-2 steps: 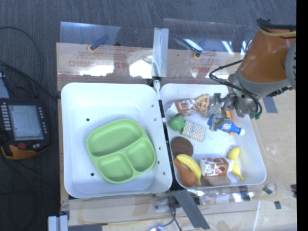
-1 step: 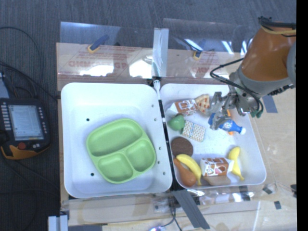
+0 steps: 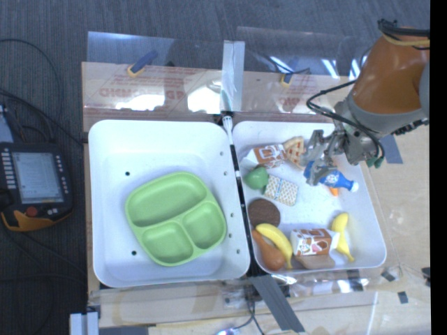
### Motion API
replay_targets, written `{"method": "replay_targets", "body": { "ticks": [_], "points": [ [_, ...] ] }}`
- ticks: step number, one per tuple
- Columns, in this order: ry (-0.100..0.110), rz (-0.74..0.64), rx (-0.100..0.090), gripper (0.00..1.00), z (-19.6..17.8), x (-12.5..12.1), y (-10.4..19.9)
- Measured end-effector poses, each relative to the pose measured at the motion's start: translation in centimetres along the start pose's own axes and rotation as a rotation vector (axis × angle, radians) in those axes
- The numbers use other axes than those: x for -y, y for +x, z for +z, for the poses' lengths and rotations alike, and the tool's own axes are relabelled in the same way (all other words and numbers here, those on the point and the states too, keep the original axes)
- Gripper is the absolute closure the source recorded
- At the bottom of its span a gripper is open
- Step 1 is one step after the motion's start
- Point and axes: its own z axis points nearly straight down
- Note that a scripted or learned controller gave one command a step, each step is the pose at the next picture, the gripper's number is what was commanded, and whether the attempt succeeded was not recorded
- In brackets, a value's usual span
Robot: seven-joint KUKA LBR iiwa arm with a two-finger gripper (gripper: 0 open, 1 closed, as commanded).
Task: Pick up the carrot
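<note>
The carrot is an orange-brown tapered piece lying at the front left of the right bin, partly under a yellow banana. My gripper hangs over the back middle of the same bin, beside a blue and white bottle. It is well behind and to the right of the carrot and does not touch it. Above it rises the arm's orange band.
The right bin also holds a green fruit, a brown round cookie, a patterned packet, snack boxes, a waffle-like piece and a second banana. The left bin bears a green divided plate.
</note>
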Motion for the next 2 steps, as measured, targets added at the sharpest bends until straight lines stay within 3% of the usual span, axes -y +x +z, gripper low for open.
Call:
{"method": "replay_targets", "body": {
  "ticks": [1, 2],
  "points": [
    [-0.009, -0.402, -0.012, 1.00, 8.2, 4.1, 5.1],
    [0.009, -0.392, 0.035, 1.00, 11.1, 3.4, 9.1]
  ]
}}
